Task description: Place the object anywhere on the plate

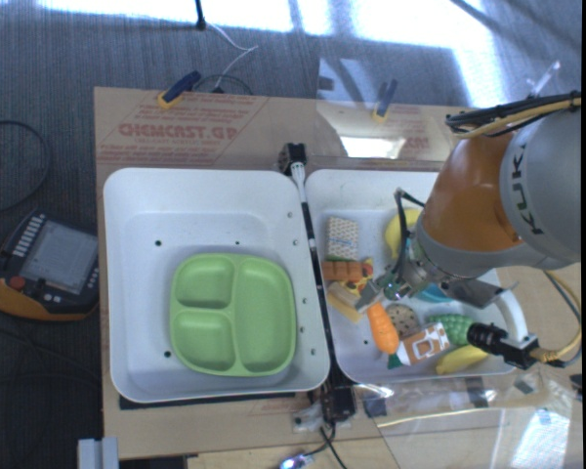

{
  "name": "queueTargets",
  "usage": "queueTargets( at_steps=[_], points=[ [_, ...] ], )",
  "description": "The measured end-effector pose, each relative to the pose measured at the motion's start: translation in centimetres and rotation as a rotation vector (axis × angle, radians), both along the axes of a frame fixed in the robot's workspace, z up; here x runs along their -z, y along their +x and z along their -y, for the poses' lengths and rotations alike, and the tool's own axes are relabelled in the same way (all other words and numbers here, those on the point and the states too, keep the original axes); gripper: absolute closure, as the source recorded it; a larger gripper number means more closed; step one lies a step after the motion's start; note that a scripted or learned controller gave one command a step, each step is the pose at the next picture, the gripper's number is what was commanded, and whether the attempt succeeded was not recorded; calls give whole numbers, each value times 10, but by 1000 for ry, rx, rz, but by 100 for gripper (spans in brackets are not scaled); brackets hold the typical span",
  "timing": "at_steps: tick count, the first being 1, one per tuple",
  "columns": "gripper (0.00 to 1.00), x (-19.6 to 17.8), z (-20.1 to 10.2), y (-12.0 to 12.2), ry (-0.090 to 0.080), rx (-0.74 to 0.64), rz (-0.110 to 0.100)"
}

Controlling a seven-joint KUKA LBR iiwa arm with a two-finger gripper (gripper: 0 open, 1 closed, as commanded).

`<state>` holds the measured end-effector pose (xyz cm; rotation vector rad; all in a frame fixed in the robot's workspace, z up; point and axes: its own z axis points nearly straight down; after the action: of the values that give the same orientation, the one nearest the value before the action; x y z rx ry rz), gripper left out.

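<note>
Grey arm with orange band (488, 203) over the right white bin (361, 186), gripper (398, 286) low among the toys, grip impossible to judge, orange plastic carrot (381, 327) just below it, green divided plate (233, 313) in left bin (156, 203)

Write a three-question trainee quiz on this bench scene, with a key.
1. True or false: the green plate sits in the left bin.
2. How many compartments does the plate have?
3. The carrot lies in which bin: A) left, B) right?

Key: 1 true; 2 three; 3 B.
</note>
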<state>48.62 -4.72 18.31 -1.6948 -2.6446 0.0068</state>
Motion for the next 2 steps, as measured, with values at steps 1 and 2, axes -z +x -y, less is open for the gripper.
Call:
queueTargets(
  at_steps=[1, 2],
  points=[
    [100, -19, -63, 25, 2, 146, 0],
    [0, -19, -61, 25, -1, 149, 0]
  ],
)
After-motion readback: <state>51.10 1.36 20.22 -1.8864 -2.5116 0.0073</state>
